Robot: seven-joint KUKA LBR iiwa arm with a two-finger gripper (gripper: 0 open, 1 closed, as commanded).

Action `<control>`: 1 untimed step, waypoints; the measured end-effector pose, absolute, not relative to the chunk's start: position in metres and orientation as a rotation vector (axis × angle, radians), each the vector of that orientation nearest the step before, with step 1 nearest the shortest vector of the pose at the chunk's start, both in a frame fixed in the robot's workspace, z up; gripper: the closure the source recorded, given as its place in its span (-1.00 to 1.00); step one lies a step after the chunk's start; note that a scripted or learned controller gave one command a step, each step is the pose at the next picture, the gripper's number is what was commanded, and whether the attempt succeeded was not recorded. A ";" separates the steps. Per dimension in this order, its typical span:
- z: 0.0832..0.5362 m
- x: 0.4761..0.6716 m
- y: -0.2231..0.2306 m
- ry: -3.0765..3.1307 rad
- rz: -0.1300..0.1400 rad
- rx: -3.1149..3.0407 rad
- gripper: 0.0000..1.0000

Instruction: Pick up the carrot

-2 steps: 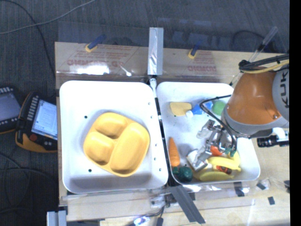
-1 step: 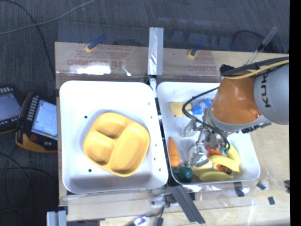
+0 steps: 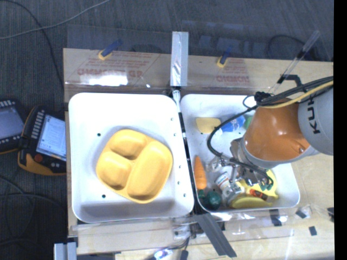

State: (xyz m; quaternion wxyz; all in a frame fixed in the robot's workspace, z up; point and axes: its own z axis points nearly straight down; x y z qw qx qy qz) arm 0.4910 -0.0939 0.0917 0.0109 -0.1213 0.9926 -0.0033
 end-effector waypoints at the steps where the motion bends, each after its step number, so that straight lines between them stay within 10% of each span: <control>1: 0.184 0.543 -0.074 3.138 0.005 0.050 -1.00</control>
